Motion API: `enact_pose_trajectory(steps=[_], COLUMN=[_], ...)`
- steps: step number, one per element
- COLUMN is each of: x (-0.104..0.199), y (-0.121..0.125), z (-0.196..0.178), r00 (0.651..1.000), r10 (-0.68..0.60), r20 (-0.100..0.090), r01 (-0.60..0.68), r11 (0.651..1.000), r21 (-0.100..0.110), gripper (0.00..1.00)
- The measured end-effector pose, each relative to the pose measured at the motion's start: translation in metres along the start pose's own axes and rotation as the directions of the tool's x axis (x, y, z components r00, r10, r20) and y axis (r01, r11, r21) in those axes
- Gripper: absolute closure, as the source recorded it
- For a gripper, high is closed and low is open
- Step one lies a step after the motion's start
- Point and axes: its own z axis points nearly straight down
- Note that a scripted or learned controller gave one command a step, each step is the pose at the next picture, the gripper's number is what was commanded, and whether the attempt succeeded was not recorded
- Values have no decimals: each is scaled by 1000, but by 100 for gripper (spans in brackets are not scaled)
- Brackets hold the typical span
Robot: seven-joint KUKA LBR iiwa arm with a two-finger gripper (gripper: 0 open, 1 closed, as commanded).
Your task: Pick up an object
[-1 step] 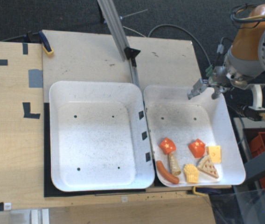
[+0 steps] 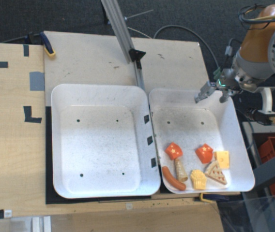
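Note:
Several toy foods lie at the near end of the right bin point(image 2: 234, 129): a red piece with a yellow star point(image 2: 173, 151), a red piece point(image 2: 204, 153), a yellow block point(image 2: 222, 159), a pizza-like wedge point(image 2: 216, 173), a yellow piece point(image 2: 198, 179), a tan cone point(image 2: 180, 170) and a sausage point(image 2: 173, 178). My gripper point(image 2: 211, 95) hangs over the far right corner of that bin, well away from the foods. Its two fingers stand apart, open, with nothing between them.
The left bin point(image 2: 60, 129) sits beside the right one, bare white with black dots. A slanted metal pole point(image 2: 120, 28) rises behind the bins. A cable point(image 2: 186, 30) loops across the bench behind the right bin.

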Motion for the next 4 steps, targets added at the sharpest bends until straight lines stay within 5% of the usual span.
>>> enact_pose_trajectory(steps=[2, 3, 4], x=[-2, 0, 0], y=[8, 7, 8], z=[114, 129, 118], r00=[1000, 1000, 1000], r10=[0, 0, -2], r20=[-1, 0, 1], r01=[0, 0, 2], r11=[1000, 1000, 1000], r21=[6, 3, 2], gripper=[0, 0, 100])
